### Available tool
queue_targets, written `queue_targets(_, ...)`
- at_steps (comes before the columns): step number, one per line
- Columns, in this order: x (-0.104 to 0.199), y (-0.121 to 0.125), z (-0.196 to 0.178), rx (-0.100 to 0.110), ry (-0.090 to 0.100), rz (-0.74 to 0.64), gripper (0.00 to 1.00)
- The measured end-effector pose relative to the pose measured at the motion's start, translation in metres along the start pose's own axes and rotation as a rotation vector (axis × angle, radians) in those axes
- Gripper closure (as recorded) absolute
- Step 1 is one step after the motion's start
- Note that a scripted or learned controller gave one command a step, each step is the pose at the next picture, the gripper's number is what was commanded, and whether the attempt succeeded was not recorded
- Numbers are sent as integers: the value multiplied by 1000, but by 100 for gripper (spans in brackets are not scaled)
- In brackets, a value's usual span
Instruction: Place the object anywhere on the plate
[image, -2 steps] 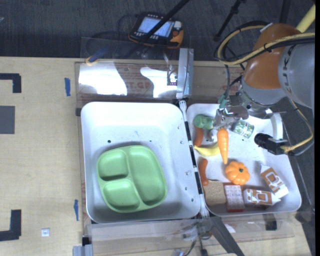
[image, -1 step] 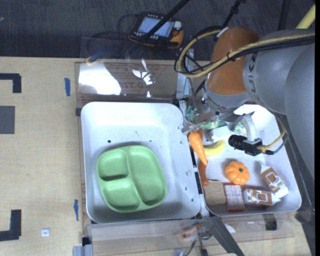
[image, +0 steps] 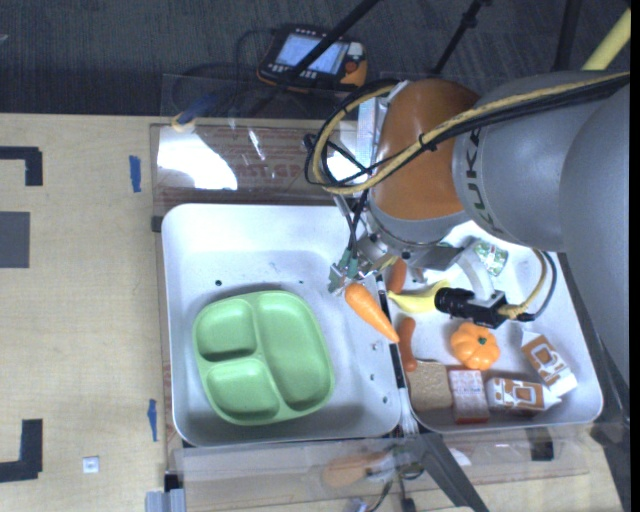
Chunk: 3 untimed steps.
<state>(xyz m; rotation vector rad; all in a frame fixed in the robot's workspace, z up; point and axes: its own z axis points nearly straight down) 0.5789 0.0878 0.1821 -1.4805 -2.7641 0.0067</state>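
Green plate (image: 262, 353), orange carrot (image: 371, 311), orange pumpkin (image: 474, 345), yellow banana (image: 418, 298), white bins (image: 200, 240).

the scene is brightly and fairly evenly lit from above, with a blown-out white glare patch on the clear sheet (image: 205, 162) behind the left bin (image: 200, 240) and a smaller hot spot on the right bin (image: 585, 390) floor just under the arm (image: 540, 150), while the top strip of floor falls off into dim, grainy dark. shadows are soft and short, pooling under the arm and along the rim of the green plate (image: 262, 353). the picture is low in resolution and slightly soft overall, small items look smeared, and the nearest bulk of the arm is out of focus.
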Motion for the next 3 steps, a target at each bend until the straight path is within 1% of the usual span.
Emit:
queue_targets(1,61,-19,-10,1,0,-204,100)
queue_targets(2,78,-11,34,0,0,-369,100)
queue_targets(3,78,-11,34,0,-1,-370,0)
